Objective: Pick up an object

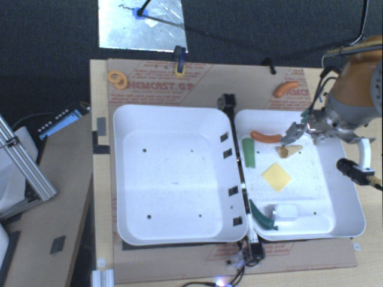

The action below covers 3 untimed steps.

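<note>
Two white bins are set side by side on the bench, the left bin (173, 172) bare and the right bin (344, 220) bearing the objects. The gripper (294, 134) is held low over the right bin's far edge, above a small tan piece (289, 152); its state cannot be told. A yellow square (276, 177) is seen mid-bin, an orange sausage (266, 137) and green stick (248, 152) toward its far-left corner.

A: How is the light?
B: Bright and even from above; the two shallow white plastic bins (173, 115) look nearly washed out.
A: Any glare?
B: The crinkled silver foil sheet (128, 23), upper left, glints. Focus is slightly soft throughout.
</note>
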Motion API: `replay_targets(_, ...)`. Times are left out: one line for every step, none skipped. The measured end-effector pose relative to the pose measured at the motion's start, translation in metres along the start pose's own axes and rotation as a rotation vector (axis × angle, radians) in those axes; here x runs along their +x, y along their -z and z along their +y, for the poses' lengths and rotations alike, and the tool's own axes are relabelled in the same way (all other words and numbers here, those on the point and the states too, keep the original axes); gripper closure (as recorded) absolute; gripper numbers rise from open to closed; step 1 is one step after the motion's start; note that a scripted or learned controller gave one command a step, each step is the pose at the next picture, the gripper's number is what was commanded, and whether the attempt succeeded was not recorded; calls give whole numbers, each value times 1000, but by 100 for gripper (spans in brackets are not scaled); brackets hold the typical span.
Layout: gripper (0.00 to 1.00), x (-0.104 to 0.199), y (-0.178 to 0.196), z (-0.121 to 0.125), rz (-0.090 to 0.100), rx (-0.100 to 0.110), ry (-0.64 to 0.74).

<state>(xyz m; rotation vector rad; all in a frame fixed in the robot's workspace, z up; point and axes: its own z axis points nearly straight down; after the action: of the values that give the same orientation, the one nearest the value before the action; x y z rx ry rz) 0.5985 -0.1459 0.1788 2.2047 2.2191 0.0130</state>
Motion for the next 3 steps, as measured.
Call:
replay_targets(0,-40,-50,-64,3,21,-11)
replay_targets(100,-37,-37,-58,2,11,-4)
replay_targets(100,-63,75,-102,-2,4,-9)
